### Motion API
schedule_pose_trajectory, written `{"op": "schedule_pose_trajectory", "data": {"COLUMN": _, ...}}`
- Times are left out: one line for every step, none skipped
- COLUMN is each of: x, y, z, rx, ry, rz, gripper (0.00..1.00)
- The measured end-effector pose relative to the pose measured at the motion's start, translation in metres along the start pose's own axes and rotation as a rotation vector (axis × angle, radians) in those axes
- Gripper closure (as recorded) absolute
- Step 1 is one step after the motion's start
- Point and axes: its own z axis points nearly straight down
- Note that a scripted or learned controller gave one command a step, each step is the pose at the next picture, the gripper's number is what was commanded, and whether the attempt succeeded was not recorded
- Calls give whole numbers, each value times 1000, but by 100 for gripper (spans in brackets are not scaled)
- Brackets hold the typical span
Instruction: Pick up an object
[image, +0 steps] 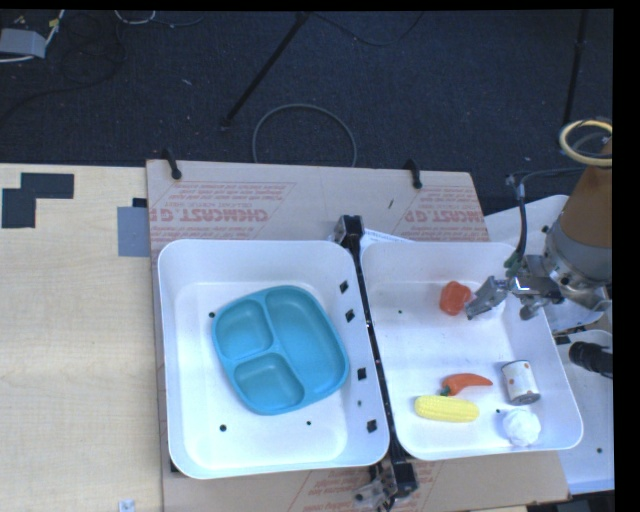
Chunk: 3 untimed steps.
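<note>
Your gripper (503, 294) sits over the upper right part of the right bin (400, 420), fingers spread apart, nothing between them. One finger (484, 300) points left and down toward the orange-red object (455, 297), its tip just beside it; I can't tell from this slant whether it touches. The other finger (529, 309) is off to the right, well clear of that object. So: released, holding nothing, not yet straddling a target.

Nearest candidate is that orange-red object, near the bin's upper middle. My read is you're in the approach step, pick not started.

To do it well:
- shift the gripper left so the object lies between the fingers, not outside one of them
- if you close as it stands, I'd expect the left finger to just nudge it away
- height above the bin floor isn't readable here, so check descent before closing
- it looks small and rounded, may squirt out; centre it

Other options further out in the same bin: orange carrot-like piece (467, 382), yellow corn (446, 408) just below it, small can (519, 381) to their right, white lump (521, 428) in the lower right corner. All well apart from the gripper.

Left bin (190, 420) holds a blue divided plate (277, 347), not in play
</note>
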Motion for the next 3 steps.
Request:
{"op": "schedule_pose_trajectory", "data": {"x": 4, "y": 2, "z": 64, "rx": 1, "ry": 1, "rz": -1, "gripper": 0}}
{"op": "schedule_pose_trajectory", "data": {"x": 5, "y": 2, "z": 116, "rx": -2, "ry": 0, "rz": 0, "gripper": 0}}
{"op": "schedule_pose_trajectory", "data": {"x": 4, "y": 3, "z": 104, "rx": -5, "ry": -2, "rz": 4, "gripper": 100}}
